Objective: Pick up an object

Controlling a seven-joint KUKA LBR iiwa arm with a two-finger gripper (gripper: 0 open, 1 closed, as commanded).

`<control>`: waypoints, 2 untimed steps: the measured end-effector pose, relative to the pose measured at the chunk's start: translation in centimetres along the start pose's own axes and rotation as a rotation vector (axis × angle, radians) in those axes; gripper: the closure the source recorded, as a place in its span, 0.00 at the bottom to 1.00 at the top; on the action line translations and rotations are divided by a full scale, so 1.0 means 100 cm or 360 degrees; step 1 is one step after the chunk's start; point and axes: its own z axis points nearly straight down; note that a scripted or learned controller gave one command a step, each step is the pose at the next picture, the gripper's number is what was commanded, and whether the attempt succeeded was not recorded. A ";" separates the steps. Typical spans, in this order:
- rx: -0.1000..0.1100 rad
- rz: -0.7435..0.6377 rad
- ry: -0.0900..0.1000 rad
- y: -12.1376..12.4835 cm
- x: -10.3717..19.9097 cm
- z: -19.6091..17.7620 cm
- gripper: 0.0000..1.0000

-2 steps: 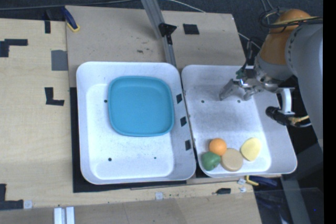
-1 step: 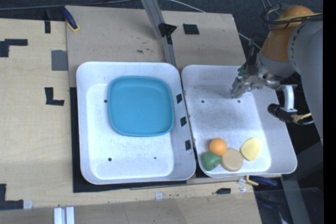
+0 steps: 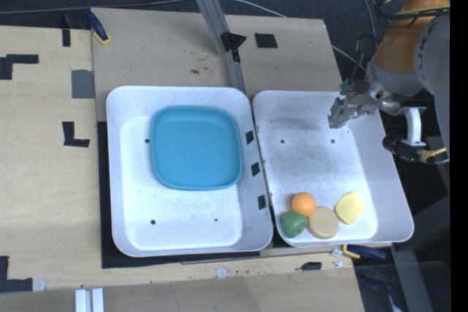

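Objects for picking are sitting in the right bin (image 3: 380, 179), bunched together in its near corner, the one closest to the bottom of the view. Going from big to small around that bin: the left bin (image 3: 128, 179) is lying just beside it, their rims touching along the middle, and it is carrying a blue square plate (image 3: 196, 147) that is lying flat in its far half. A grey metal bar (image 3: 212, 4) is slanting down from the top of the view and ending just beyond the seam between the two bins.

Inside the right bin, the yellow piece (image 3: 349, 207) is lying nearest the bin's right wall. The tan round piece (image 3: 323, 223) is sitting just beside it, toward the near rim. The orange ball (image 3: 303, 203) is touching the tan piece on its far side, and the green piece (image 3: 293, 223) is pressing against both the ball and the tan piece, closest to the seam.

The gripper (image 3: 341, 113) is hanging over the far part of the right bin, well apart from the cluster, with bare bin floor between them. Nothing is showing between its fingers; how far they are parted is too small and dark to tell.
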 end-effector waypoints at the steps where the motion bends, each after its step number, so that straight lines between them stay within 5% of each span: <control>1: -0.0003 -0.0001 -0.0001 -0.002 0.006 -0.061 1.00; 2: 0.0000 0.0001 0.0000 -0.006 0.004 -0.105 1.00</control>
